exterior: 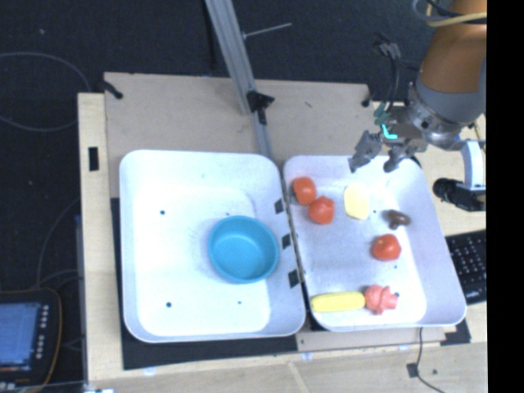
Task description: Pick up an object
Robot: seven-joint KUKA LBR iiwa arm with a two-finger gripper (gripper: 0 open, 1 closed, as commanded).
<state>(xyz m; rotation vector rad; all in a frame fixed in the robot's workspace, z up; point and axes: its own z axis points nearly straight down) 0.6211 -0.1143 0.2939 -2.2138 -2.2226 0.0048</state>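
End effector (pixel 377 155) spread wide, empty, above the pale yellow block (pixel 356 202), its long axis roughly near-to-far.

I am looking down on a pale wooden worktop (pixel 180 113) standing on a dark carpeted floor (pixel 98 23). A slanted grey metal rail (pixel 233 47) is crossing its far edge. Thin black cables (pixel 33 64) are trailing over the floor at left, a small blue-lit screen (pixel 23 334) is glowing below, and a black keyboard (pixel 468 264) is sitting at right.
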